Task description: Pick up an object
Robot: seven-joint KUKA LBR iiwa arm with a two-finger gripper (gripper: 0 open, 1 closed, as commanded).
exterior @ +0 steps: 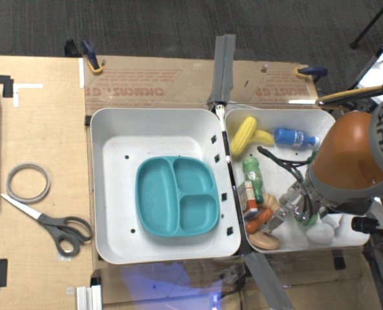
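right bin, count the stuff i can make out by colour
yellow: 2, corn cob and banana
blue: 1, bottle
green: 1, bottle
orange-red: 1, carrot-like piece
tan: 1, wooden piece
total: 6; more hidden under the arm

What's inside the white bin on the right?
The right bin holds a yellow corn cob, a blue bottle, a green bottle and a wooden piece. The arm covers whatever lies beneath it.
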